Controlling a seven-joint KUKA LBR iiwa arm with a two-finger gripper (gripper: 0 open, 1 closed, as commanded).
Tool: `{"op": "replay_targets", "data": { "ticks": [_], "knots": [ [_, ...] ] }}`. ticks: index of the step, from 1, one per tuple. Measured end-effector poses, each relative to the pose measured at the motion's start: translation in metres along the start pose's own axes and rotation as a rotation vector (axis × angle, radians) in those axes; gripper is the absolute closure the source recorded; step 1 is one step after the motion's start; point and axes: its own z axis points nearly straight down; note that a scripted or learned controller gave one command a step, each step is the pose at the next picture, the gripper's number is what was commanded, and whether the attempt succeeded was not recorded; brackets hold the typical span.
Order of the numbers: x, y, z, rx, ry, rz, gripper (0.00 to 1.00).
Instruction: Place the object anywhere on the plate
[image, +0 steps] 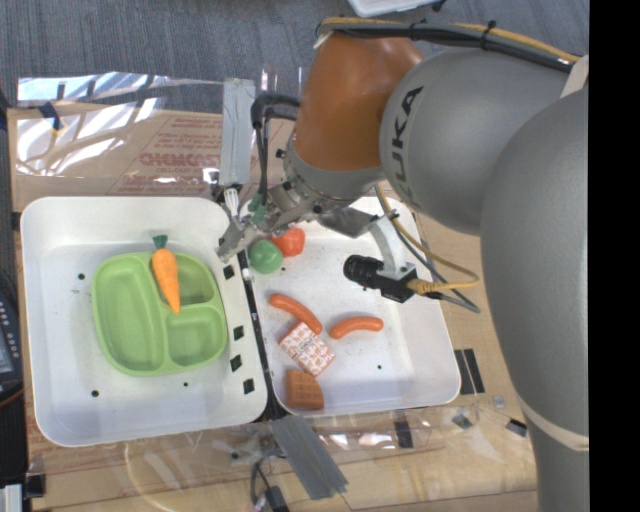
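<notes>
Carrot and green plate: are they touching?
Touching. The camera view shows the carrot lying across the green plate's divider ridge, with no gap visible between them.

The tabletop (480, 440) is pale wood, showing at the lower right with short black tape marks (470, 370) on it. A brown cardboard sheet (160, 150) with red printing lies along its far side, partly under clear plastic film (70, 110) that throws back bright white glare from overhead light. More crinkled clear film (190, 460) runs along the near edge. A strip of grey tape (310, 455) lies at a slant near the bottom, and another grey strip (237, 130) stands at the top between the cardboard and the right side. Beyond the tabletop a dark grey ribbed floor (130, 35) fills the upper left
</notes>
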Motion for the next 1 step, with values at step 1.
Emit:
{"op": "replay_targets", "data": {
  "ticks": [1],
  "knots": [
    [0.0338, 0.0288, -0.0697, -0.002, -0.001, -0.131, 0.0]
  ]
}}
